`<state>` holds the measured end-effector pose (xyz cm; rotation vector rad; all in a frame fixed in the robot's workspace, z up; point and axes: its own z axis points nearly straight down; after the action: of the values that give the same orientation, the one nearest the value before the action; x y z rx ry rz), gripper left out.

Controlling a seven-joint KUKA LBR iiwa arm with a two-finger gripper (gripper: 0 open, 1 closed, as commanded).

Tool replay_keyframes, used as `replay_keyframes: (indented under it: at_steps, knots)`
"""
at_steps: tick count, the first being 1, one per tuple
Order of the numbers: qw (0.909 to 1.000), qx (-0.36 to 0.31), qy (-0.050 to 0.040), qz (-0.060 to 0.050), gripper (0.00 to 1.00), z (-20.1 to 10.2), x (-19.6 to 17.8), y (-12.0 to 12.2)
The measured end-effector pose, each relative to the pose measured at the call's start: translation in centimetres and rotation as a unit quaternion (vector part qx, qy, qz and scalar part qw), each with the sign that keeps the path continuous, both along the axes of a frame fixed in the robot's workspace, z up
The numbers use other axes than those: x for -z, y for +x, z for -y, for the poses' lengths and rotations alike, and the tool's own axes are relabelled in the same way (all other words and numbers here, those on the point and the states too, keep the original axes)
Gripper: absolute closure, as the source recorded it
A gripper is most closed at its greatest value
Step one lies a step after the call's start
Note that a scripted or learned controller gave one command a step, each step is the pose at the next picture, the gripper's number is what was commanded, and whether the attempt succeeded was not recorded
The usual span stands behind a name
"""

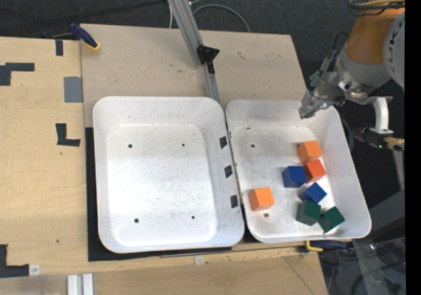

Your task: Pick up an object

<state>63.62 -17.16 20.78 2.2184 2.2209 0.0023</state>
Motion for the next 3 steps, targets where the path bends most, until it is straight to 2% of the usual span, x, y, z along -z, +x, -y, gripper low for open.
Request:
replay_keyframes:
  at_steps: [2, 3]
  knots:
    - [1.0000, -0.003, 0.0015, -0.002, 1.00, -9.7, -1.4, -0.9]
    - [1.0000, -0.003, 0.0014, -0.002, 1.00, -14.8, -2.6, -3.0]
